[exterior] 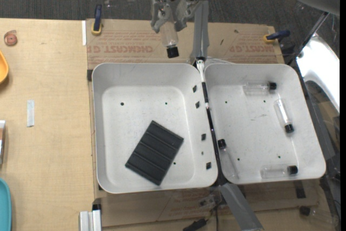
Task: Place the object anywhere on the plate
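Two shallow white bins sit side by side on the desk (48, 62). In the left bin (108, 170) we see a dark ribbed rectangular plate (155, 152), lying flat and turned at a slant, in the lower middle of that bin. In the right bin (308, 132) we count three clear tubes with black caps: one near the upper middle (259, 87), one at the right of centre lying nearly top to bottom (283, 114), and one along the lower edge (278, 171). At the top centre of the frame, above the far rim of the left bin, we see the tool (172, 21) hanging over the brown cardboard (130, 46). It is clenched on a fourth clear tube (171, 43), which hangs roughly upright between the fingers with its black cap at the lower end. This tube is well apart from the plate, which lies toward the lower part of the frame. Blue and yellow clamps (97, 19) hold the cardboard at its upper corners.
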Controlling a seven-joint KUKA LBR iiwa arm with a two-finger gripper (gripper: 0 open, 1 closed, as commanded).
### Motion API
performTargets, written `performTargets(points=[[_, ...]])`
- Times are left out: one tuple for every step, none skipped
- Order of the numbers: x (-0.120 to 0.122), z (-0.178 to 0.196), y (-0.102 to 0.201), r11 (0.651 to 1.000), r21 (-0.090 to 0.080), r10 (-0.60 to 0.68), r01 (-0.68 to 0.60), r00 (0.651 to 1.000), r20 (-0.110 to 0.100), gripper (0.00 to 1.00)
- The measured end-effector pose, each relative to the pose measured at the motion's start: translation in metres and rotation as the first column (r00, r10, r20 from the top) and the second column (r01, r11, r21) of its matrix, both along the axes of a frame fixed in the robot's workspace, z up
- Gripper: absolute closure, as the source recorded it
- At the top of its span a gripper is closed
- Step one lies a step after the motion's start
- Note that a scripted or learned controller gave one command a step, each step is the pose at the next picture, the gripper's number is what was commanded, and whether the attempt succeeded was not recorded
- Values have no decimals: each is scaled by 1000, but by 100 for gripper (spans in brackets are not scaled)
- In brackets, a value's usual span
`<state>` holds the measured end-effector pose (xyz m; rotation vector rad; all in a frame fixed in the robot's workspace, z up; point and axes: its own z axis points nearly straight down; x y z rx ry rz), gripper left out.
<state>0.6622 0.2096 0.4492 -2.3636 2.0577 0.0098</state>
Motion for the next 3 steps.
performTargets(points=[[-31,-180,20,980,-5,197,-197,980,0,100],[-110,-150,-2,954,-8,299,-299,954,-1,100],[-121,-128,-44,871,-6,491,-491,871,1,100]])
